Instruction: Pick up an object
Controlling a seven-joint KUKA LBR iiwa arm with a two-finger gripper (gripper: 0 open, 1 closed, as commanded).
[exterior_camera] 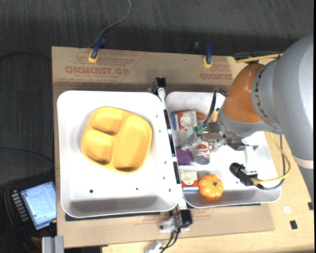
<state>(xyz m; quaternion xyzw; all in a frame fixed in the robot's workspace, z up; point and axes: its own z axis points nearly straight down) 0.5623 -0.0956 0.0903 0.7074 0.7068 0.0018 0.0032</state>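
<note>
The gripper (203,141) is down in the right bin (263,194), among the clutter at its left side; whether its fingers are spread or closed, I cannot tell. Just below it lies a small red-and-white can (202,157), with a purple piece (184,155) beside it. An orange toy pumpkin (210,187) sits near the bin's front wall, next to a small carton (187,175). The left bin (68,141) holds a yellow compartment tray (116,138).
</note>
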